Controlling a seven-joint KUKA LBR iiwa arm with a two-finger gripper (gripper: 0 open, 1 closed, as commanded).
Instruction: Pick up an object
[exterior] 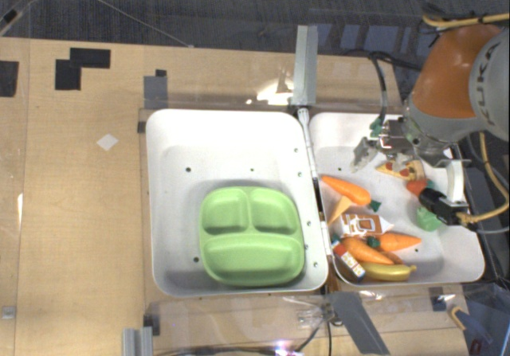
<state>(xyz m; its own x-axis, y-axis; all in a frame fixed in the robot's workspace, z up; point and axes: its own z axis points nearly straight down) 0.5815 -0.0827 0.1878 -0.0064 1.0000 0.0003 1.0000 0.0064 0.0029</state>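
While the arm leans in over the right bin's far edge, its gripper hangs with fingers spread apart, gripping nothing. Toy food crowds that bin's near half: a carrot lies closest, just toward the near edge and the inner wall, its long axis running slantwise across the bin. A banana rests along the near edge. The left bin carries a green tray.
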